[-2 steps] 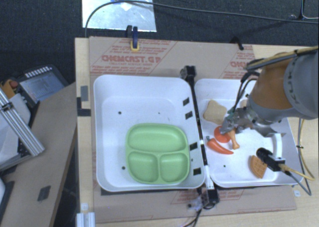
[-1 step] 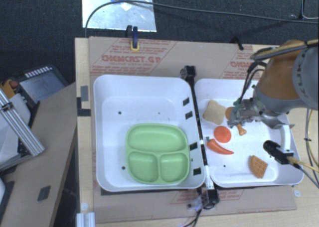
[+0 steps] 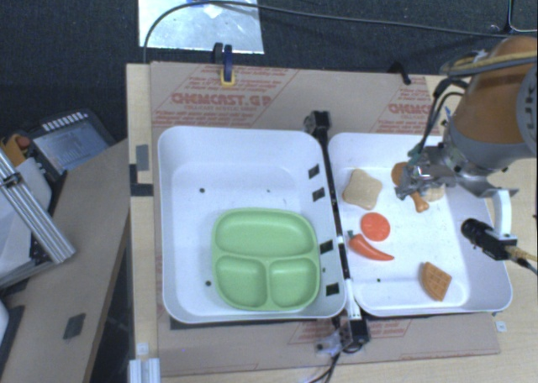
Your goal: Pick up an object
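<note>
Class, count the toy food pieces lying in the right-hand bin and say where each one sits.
5: bread slice upper left; tomato centre; chilli just below it; waffle lower right; an orange piece at the gripper, partly hidden. The arm may hide more.

Dark carpet (image 3: 67, 37) surrounds the bench (image 3: 277, 87); a wooden table (image 3: 84, 230) stands left.

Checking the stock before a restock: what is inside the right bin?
The right bin holds a beige bread piece, a tomato slice, a red chili and a waffle piece. The end effector partly covers an orange item.
</note>
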Action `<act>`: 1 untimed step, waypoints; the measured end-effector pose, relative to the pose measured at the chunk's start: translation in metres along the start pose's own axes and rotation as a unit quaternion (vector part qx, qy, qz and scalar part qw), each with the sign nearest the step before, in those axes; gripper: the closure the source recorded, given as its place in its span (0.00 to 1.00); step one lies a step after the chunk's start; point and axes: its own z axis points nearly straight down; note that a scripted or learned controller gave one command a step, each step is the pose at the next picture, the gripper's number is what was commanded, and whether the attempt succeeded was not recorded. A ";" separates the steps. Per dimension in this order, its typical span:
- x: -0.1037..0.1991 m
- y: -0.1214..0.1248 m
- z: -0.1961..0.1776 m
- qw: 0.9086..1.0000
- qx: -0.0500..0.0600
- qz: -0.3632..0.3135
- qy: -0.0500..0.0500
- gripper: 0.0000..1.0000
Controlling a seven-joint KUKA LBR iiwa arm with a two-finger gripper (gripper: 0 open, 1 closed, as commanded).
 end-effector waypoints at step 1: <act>0.000 0.002 -0.026 1.000 0.001 0.000 0.000 1.00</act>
